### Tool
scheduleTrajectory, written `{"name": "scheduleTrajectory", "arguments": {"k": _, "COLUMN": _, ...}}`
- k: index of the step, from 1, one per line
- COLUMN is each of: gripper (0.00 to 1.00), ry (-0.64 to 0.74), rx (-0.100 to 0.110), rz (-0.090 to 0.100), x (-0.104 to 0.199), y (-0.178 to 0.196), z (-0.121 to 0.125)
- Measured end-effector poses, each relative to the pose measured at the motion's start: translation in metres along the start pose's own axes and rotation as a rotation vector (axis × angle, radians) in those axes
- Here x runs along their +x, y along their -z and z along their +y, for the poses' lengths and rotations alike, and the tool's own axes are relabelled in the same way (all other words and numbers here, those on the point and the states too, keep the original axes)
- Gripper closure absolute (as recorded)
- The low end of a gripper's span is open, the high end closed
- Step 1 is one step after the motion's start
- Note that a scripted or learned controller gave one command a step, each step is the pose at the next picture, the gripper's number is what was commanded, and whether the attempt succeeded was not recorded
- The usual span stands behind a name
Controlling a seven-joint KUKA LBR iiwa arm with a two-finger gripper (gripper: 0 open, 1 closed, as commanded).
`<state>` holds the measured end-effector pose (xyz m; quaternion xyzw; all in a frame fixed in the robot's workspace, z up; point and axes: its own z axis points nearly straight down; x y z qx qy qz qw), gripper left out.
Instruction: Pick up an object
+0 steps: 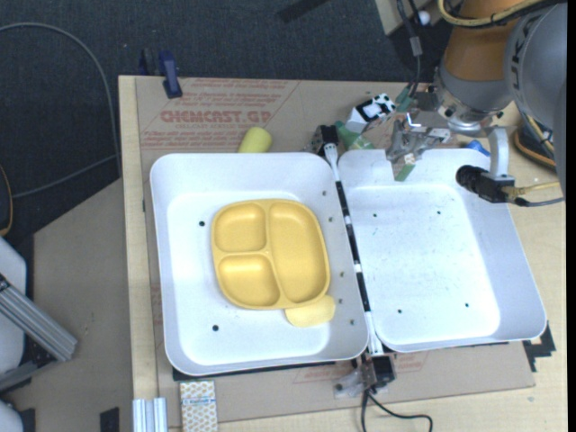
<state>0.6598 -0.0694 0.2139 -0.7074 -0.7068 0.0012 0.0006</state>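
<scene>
So the yellow divided plate (270, 253) is sitting flat in the middle of the left bin (180, 331), with a smaller pale yellow piece (311, 312) poking out from under its near right corner. The tool (407, 156) is hanging over the far edge of the right bin (504, 313), near that bin's far left corner, and it looks like something small and greenish is pinched between its fingers, though I can't tell what it is. There's also a yellow cylinder-ish thing (255, 139) lying on the surface (135, 241) just past the left bin's far edge.
</scene>
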Motion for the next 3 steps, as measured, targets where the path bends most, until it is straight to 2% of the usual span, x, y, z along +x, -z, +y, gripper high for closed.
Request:
{"name": "scheduleTrajectory", "arguments": {"k": 1, "gripper": 1.00, "ry": 0.003, "rx": 0.000, "rz": 0.002, "x": 0.076, "y": -0.009, "z": 0.006}}
{"name": "scheduleTrajectory", "arguments": {"k": 2, "gripper": 1.00, "ry": 0.000, "rx": -0.006, "rz": -0.001, "x": 0.020, "y": 0.018, "z": 0.002}}
{"name": "scheduleTrajectory", "arguments": {"k": 3, "gripper": 1.00, "ry": 0.000, "rx": 0.000, "rz": 0.000, "x": -0.030, "y": -0.011, "z": -0.027}}
